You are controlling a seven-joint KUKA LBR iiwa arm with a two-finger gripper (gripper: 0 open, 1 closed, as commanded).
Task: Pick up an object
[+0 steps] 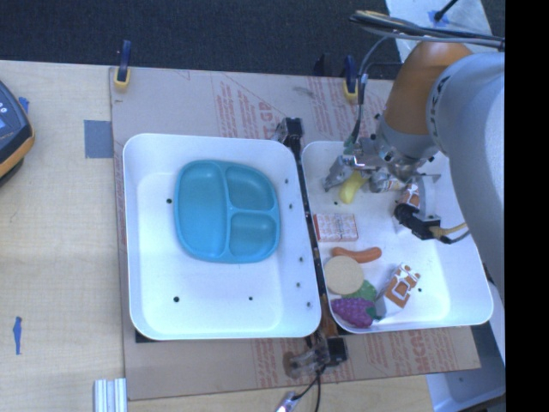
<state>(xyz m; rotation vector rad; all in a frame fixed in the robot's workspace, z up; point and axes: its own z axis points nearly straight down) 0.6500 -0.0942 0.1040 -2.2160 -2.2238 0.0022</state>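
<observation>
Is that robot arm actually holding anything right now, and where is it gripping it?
It cannot be told. The tool sits over a small yellow object at the far end of the right white bin, but no hold shows.

You are looking at a robotics lab bench, not a home or kitchen. The wooden bench (60, 256) carries a cardboard sheet (232, 101) pinned by clamps (123, 67) at its far edge, and on that sheet sit two white bins (137, 230) side by side. Right of the left bin, the other one holds toy food, plastic pieces rather than real groceries. A grey industrial arm (467, 127) with an orange band reaches over it, cables trailing, and dark carpet (214, 15) lies beyond the sheet
</observation>
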